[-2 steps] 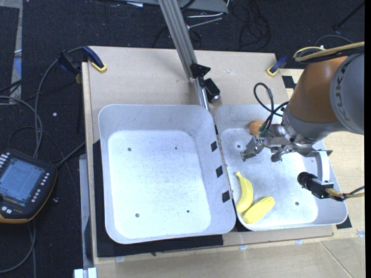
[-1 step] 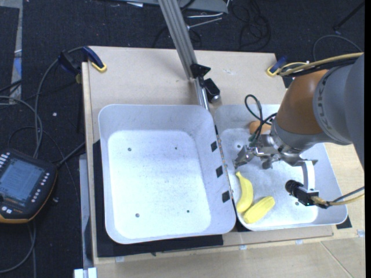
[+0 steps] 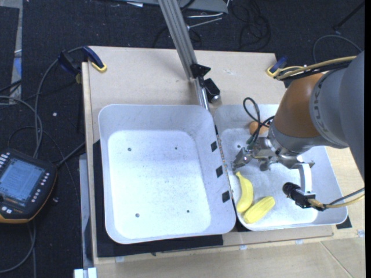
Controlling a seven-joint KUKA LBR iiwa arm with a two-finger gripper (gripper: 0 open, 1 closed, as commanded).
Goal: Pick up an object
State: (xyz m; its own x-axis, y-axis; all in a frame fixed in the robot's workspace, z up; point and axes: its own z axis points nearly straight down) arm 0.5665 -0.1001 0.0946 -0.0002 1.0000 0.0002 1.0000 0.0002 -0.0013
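The near rim of the left bin (image 3: 168, 234) lies closest to the camera; its floor carries specks and nothing else. Beside it, in the near corner of the right bin (image 3: 333, 216), two yellow items rest touching: a banana (image 3: 246, 192) and, just nearer, a yellow lump (image 3: 259, 209). Either can serve as the pick target. A black part (image 3: 297, 195) of the arm's tooling hangs over the bin floor to their right.

Farther in, the gripper (image 3: 250, 155) sits low over the right bin near the divider, just beyond the banana's far tip. Whether its pincer is apart or together cannot be told. An orange object (image 3: 255, 127) lies beyond it, partly covered by the arm (image 3: 316, 112).

Step in hand, as judged: positioning for a grasp; nothing is seen held. The next move calls for centring over the banana and descending onto it.

No legible writing or brand appears anywhere.
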